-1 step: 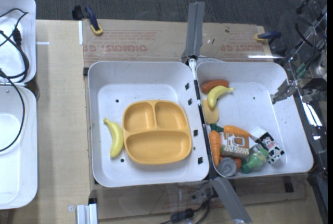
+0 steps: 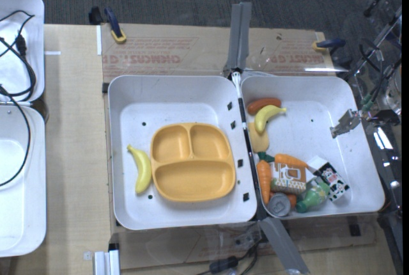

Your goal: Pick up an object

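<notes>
While nothing sits in the gripper (image 2: 345, 121), the task looks to be at its very start: the approach step, with an object yet to be chosen. Two white bins lie side by side, the left bin (image 2: 121, 139) and the right bin (image 2: 358, 158). One yellow divided plate (image 2: 192, 162) takes up the middle of the left bin, with one banana (image 2: 142, 169) lying at its nine o'clock, apart from it. A second banana (image 2: 267, 115) rests toward eleven o'clock in the right bin, just below one reddish sausage-shaped piece (image 2: 264, 103). Two carrots (image 2: 264, 181) and a small clutter of toys, including one printed box (image 2: 287, 178) and one black-and-white cube (image 2: 332, 181), crowd the six o'clock area. The gripper hangs at the right bin's three o'clock edge; whether it is spread or closed I cannot tell. Judging from this, the next move calls for swinging toward the pile or the lone banana, then descending squarely over one item.
</notes>
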Robot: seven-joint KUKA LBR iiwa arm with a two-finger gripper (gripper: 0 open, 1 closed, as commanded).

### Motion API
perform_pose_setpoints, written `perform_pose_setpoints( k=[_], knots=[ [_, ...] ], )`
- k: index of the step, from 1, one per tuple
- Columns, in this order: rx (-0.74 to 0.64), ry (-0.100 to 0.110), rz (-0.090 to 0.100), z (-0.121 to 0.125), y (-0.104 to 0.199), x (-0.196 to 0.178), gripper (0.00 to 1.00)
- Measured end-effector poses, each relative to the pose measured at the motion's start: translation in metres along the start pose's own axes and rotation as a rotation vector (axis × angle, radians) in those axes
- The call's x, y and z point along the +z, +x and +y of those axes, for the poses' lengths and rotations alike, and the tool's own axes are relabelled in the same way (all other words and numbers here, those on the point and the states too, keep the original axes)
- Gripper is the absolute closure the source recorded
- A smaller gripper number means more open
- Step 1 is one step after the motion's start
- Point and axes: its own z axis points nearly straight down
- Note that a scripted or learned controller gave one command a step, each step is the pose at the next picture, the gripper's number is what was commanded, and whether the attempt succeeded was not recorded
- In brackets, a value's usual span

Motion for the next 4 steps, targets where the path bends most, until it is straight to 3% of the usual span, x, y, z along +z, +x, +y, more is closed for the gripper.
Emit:
perform_pose_setpoints(
  k=[1, 2, 3, 4],
  knots=[
    [-0.143, -0.001, 0.008, -0.020, -0.016, 0.135, 0.00],
    [-0.166, -0.003, 0.000, -0.045, 0.018, 0.137, 0.00],
    [-0.164, -0.006, -0.001, -0.044, 0.017, 0.128, 1.00],
    [-0.314, -0.003, 0.000, -0.048, -0.007, 0.125, 1.00]
  ],
)
